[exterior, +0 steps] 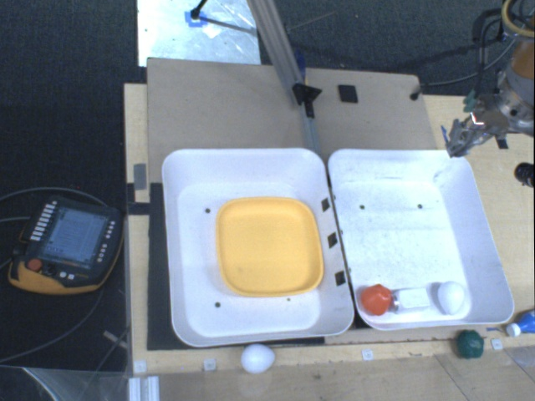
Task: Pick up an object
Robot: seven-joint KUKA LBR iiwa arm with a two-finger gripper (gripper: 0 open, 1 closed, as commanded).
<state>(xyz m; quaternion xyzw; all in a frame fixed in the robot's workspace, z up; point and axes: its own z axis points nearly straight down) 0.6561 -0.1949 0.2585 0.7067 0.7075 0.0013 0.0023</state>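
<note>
- Judging progress: I have nothing lifted yet, so the pick is not begun in any way the view can confirm; approach, descent, closure and lift all appear to remain.
- My end effector (459,139) sits at the far right corner of the right bin (418,224), just above or beside its rim; whether it touches the rim I cannot tell.
- Its state is too small and blurred to read, so I cannot tell whether it is apart or together. No object shows at its tip.
- Candidate objects lie along the near wall of the right bin, well apart from my end effector: an orange-red ball (376,300) at the left, a white egg-shaped object (450,296) at the right, and a pale oblong item (411,299) between them, seemingly touching the ball.
- The left bin (188,224) carries a yellow square plate (270,246) lying flat near its middle.
- Outside the bins, on the bench (217,98), a second white egg-shaped object (257,358) rests just in front of the left bin, and a dark green ball (469,343) lies just in front of the right bin's near right corner.
- My reading of what is left: I must travel across the right bin toward its near wall, settle over one object, and close on it; the three sit close together, which may crowd the grasp.
</note>
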